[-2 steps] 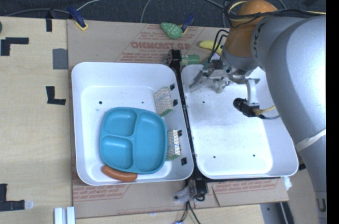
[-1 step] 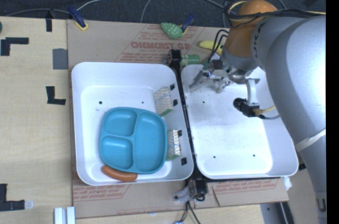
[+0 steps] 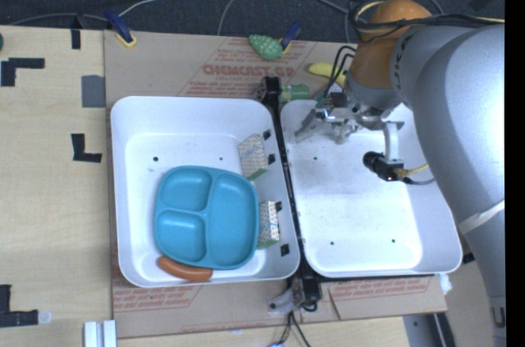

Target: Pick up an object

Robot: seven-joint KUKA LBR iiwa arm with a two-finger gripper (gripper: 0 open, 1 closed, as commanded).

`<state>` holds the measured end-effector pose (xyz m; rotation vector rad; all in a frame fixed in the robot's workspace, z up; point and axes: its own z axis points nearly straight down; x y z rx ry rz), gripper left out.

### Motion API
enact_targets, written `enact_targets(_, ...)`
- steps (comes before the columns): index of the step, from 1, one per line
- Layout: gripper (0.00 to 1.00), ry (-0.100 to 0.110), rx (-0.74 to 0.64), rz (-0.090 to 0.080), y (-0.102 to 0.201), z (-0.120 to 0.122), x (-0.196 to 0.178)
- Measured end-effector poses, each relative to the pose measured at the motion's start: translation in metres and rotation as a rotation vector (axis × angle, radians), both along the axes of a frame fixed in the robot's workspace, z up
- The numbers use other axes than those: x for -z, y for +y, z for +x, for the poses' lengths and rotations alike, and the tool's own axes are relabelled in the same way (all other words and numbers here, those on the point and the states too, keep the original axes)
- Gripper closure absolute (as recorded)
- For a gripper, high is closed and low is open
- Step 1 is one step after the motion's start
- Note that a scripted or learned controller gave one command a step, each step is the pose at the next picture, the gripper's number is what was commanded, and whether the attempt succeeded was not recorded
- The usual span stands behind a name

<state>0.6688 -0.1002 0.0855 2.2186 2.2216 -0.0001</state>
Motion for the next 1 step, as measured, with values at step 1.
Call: enact_targets(1, 1.00, -0.001, -0.001, 0.000, 0.0003, 0.0004, -0.0104)
